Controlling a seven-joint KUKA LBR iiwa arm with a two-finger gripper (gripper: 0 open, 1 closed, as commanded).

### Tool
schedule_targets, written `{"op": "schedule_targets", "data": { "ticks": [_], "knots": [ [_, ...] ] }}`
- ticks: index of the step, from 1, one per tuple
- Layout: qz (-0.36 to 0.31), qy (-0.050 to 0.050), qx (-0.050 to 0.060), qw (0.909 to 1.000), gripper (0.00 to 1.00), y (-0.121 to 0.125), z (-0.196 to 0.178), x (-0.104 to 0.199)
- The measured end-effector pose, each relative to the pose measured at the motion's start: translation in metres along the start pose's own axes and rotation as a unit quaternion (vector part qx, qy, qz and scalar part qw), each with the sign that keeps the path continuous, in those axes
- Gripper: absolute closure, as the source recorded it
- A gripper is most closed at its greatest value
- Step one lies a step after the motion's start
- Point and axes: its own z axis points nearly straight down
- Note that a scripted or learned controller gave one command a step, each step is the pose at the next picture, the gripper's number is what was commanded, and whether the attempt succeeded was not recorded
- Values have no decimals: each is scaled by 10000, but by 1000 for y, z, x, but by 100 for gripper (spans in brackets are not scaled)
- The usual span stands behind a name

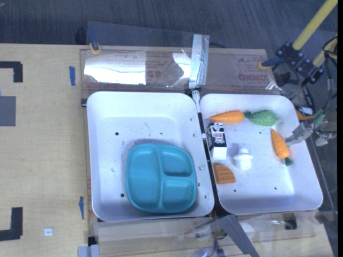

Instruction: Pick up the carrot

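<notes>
Two carrots lie in the right bin [300,197]. One carrot [228,116] lies crosswise near the back wall, its leafy green top [262,118] pointing right. A second, smaller carrot [279,144] lies lengthwise by the right wall, with a dark green stub at its near end. My gripper [298,136] comes in low over the bin's right rim, its grey tip just right of the smaller carrot and close to it. Nothing shows held in it.
The right bin also holds a black-and-white carton [217,134], a white block [219,153], a small white figure [244,158] and an orange waffle piece [224,174]. A teal divided plate [161,178] sits in the left bin [107,116]. Cables and a yellow pole [316,20] stand at the back right.
</notes>
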Motion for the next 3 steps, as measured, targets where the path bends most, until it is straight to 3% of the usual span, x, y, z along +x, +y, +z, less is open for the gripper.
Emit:
{"op": "schedule_targets", "data": {
  "ticks": [1, 2, 3],
  "knots": [
    [1024, -1, 4, 9947, 0, 59, 65, -12],
    [690, 55, 36, 9976, 0, 99, 158, -2],
    [893, 91, -45, 9960, 0, 80, 164, -4]
  ]
}}
